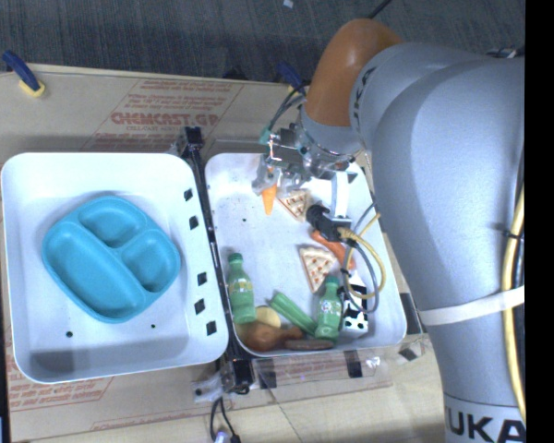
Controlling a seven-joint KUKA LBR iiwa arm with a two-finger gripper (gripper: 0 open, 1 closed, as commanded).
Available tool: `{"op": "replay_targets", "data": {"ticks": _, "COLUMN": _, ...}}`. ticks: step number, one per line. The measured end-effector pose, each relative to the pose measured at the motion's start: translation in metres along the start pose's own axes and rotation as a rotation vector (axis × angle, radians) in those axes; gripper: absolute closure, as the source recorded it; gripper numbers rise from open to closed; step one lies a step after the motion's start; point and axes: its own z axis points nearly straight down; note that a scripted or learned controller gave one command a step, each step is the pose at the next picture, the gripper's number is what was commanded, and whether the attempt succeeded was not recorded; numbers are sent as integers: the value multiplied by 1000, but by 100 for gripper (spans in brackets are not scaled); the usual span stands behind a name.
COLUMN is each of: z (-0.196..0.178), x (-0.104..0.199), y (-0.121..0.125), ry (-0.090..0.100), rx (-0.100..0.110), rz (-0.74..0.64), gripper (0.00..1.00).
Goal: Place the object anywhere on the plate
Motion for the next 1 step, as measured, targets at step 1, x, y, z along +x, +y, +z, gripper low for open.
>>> {"op": "replay_targets", "data": {"ticks": 1, "z": -82, "x": 82, "y": -64, "ry": 2, "rx": -21, "rz": 126, "gripper": 100}}
